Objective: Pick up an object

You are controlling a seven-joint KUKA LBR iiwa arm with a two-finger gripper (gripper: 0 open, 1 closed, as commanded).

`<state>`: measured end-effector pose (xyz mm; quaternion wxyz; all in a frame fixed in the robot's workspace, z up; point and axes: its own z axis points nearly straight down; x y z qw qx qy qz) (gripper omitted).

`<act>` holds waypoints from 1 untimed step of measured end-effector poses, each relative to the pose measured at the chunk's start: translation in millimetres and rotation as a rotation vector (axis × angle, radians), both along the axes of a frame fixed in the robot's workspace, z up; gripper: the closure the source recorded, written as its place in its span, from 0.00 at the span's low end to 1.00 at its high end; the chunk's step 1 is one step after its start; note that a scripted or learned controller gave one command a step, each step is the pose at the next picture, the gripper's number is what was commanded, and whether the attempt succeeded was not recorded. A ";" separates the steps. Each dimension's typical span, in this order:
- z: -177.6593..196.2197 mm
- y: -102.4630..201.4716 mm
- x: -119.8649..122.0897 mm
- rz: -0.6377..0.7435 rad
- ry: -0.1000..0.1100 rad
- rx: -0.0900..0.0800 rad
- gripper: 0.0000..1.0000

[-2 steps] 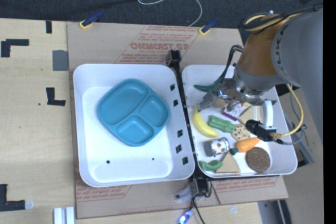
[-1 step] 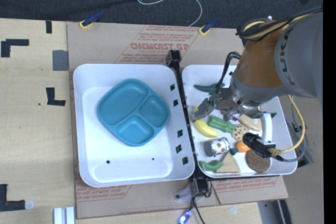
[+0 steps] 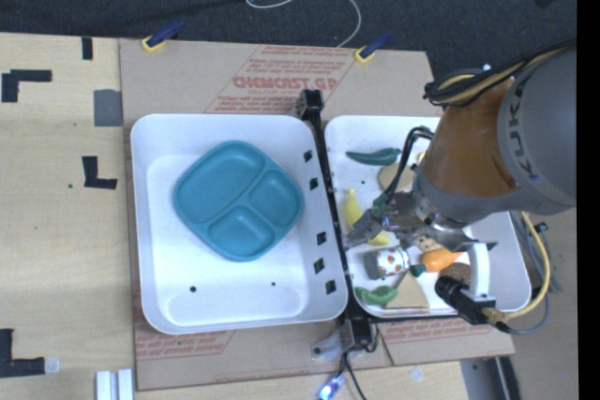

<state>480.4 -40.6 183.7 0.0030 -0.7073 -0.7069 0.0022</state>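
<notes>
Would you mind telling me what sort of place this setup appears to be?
Probably a robotics lab's grasping test bench: a KUKA arm reaches over two white bins, one holding a blue divided plate, the other small toy items, on clamped cardboard.

The arm [image 3: 506, 145] reaches in from the right, wrist bent downward.

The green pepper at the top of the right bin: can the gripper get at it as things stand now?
Probably yes. The green pepper lies alone near the right bin's far wall, with nothing on it. The gripper hangs just below it over the same bin, beside a yellow piece.
</notes>
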 end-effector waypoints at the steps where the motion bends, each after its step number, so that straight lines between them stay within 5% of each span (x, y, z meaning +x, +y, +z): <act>1: 9.5 0.4 2.1 0.001 -0.002 0.000 1.00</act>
